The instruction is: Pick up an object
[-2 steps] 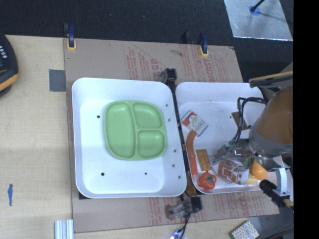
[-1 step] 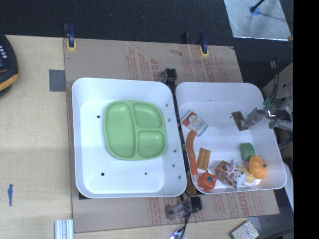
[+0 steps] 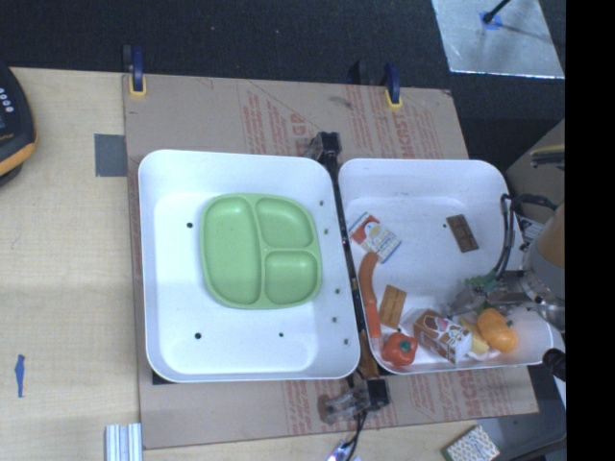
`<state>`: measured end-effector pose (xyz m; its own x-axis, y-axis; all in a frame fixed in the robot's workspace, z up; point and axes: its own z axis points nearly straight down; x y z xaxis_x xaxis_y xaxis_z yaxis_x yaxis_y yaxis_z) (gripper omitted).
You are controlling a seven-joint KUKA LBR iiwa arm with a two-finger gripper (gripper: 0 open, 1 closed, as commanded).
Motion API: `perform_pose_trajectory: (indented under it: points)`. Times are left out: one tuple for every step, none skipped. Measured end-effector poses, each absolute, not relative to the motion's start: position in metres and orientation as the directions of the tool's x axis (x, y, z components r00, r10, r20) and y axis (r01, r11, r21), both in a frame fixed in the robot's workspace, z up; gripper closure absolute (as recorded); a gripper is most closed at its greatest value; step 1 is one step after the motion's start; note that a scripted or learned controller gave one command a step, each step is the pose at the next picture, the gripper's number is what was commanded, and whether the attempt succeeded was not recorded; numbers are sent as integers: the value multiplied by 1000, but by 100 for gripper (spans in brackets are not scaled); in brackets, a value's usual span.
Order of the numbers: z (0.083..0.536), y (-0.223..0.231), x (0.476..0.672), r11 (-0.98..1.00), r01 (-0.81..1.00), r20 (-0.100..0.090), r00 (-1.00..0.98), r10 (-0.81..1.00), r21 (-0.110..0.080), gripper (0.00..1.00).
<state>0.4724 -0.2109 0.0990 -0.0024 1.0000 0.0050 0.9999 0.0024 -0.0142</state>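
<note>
The right white bin (image 3: pixel 423 176) holds several small items. A red, white and blue packet (image 3: pixel 375 238) lies at its left, and a brown block (image 3: pixel 462 233) sits further right. A long orange-red piece (image 3: pixel 368 286) runs beside a tan cracker (image 3: pixel 392 305). Along the front wall sit a red tomato (image 3: pixel 399 349), a brown carton (image 3: pixel 440 336) and an orange fruit (image 3: pixel 497 332). My gripper (image 3: pixel 490 299) reaches in from the right edge, low over the bin and just behind the orange fruit. Cables and the wrist hide how it stands.
The left white bin (image 3: pixel 163 257) holds a green divided plate (image 3: pixel 259 250). Both bins rest on a cardboard sheet (image 3: pixel 240 113) clamped at the back. A dark clip (image 3: pixel 327 145) sits where the bins meet, and a yellow-black device (image 3: pixel 12 118) lies at the far left.
</note>
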Motion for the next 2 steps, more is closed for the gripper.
perform_pose_trajectory:
  points:
    - [91,-100,535,18,1000,5,-18,1000,0,0]
    - [92,-141,571,4,1000,-2,-4,1000,2,0]
